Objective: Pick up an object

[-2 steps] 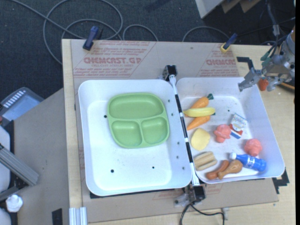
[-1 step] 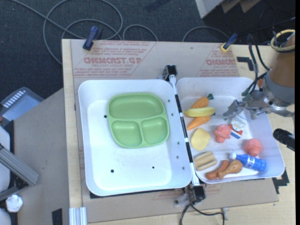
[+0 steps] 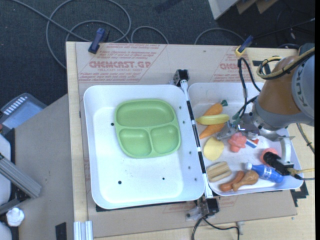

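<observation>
The right bin (image 3: 200, 91) holds several toy foods. An orange carrot (image 3: 212, 119) lies at its back left with a yellow banana (image 3: 212, 119) across it. A yellow round fruit (image 3: 214, 148) sits in front of them. A pink toy (image 3: 237, 142) lies mid-bin. My gripper (image 3: 232, 130) reaches in from the right and hangs low, just above and left of the pink toy, between it and the carrot. Nothing shows between its tips.
At the right bin's front lie a bread roll (image 3: 218, 171), a brown drumstick (image 3: 240, 181) and a blue bottle (image 3: 267, 173); a red piece (image 3: 270, 152) sits by the right wall. The left bin (image 3: 100, 184) holds a green divided plate (image 3: 148, 127).
</observation>
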